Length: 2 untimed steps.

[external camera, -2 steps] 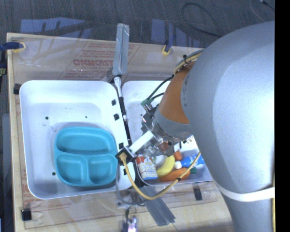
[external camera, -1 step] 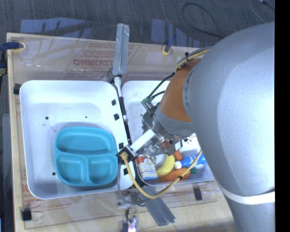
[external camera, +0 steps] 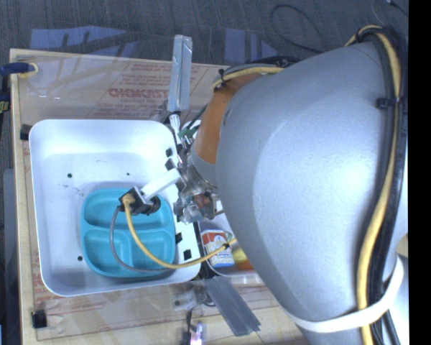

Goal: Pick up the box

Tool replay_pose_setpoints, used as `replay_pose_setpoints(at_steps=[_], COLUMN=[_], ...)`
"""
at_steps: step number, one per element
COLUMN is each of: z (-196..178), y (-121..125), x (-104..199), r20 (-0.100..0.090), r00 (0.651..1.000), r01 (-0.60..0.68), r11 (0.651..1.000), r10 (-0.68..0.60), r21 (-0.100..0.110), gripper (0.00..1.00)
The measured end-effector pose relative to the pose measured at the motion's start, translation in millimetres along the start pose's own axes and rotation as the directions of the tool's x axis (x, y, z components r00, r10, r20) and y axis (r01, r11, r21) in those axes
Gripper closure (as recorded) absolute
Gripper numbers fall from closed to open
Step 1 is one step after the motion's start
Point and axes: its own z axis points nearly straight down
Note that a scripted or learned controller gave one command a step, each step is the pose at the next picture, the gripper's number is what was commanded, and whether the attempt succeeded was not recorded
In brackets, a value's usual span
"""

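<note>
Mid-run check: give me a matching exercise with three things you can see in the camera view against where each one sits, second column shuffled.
Things
1. blue divided tray
2. blue clamp
3. printed package

Places
A. on the upper-left corner of the bench in the view
B. just right of the view's left bin, mostly hidden under the arm
C. inside the view's left bin, in its nearer part

Pairs: 1-C; 2-A; 3-B
</note>
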Motion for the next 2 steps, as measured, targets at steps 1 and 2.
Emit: replay_pose_setpoints(at_steps=[1, 2], z=[-24.0, -56.2], y=[10.2, -15.5], x=[-32.8, -24.2], r20=[0.001, -0.003], r00=[0.996, 0.999], r01=[-0.087, 0.036], r11=[0.996, 0.999], r10=[0.087, -0.036], r21=[0.002, -0.002], gripper=[1.0, 1.0])
